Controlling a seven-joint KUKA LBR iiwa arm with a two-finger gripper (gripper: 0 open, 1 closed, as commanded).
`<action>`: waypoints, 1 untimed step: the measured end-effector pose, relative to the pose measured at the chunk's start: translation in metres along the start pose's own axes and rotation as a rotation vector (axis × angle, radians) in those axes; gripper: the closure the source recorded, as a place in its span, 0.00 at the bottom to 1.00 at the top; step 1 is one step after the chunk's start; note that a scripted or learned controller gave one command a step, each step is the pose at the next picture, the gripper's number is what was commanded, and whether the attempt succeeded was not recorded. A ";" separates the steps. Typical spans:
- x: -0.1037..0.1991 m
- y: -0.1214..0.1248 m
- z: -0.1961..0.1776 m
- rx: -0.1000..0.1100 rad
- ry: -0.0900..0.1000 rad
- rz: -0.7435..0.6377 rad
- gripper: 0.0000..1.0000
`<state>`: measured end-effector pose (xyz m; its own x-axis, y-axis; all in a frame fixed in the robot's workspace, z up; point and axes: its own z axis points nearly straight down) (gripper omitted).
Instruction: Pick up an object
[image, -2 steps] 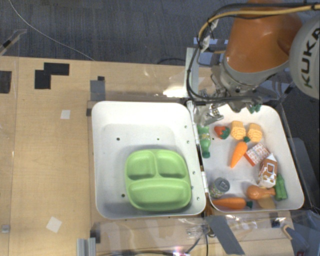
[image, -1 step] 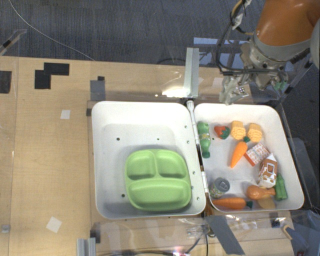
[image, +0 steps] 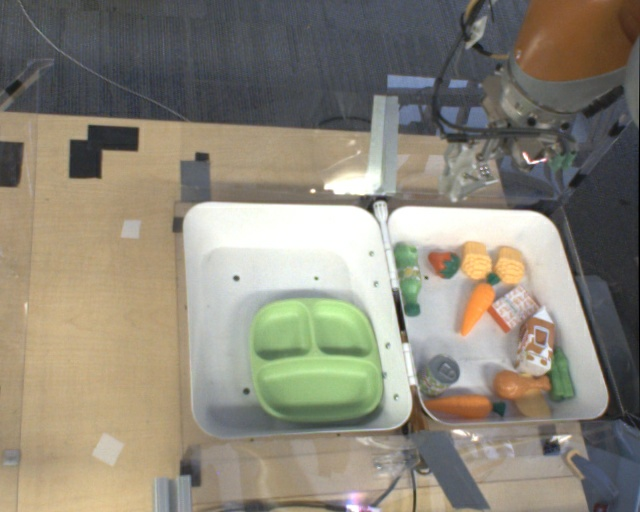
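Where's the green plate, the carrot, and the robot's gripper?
green divided plate (image: 316, 360), camera view, on its large front section
toy carrot (image: 476, 308), camera view, mid orange body
gripper (image: 468, 178), camera view, between its fingertips

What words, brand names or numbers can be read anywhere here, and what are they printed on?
No text can be read in this view.
Small red and white carton: printed patches, too blurred to read.
Brown and white carton: a printed front, too small to read.
Round tin: a grey top, with no lettering that can be made out.
Black squares on the bench: plain shapes, not writing.
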<state>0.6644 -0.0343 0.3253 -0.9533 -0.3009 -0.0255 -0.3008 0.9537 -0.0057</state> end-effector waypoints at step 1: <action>-0.003 0.001 -0.014 0.002 -0.012 -0.001 1.00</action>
<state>0.6663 -0.0330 0.3394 -0.9527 -0.3015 -0.0379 -0.3014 0.9535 -0.0079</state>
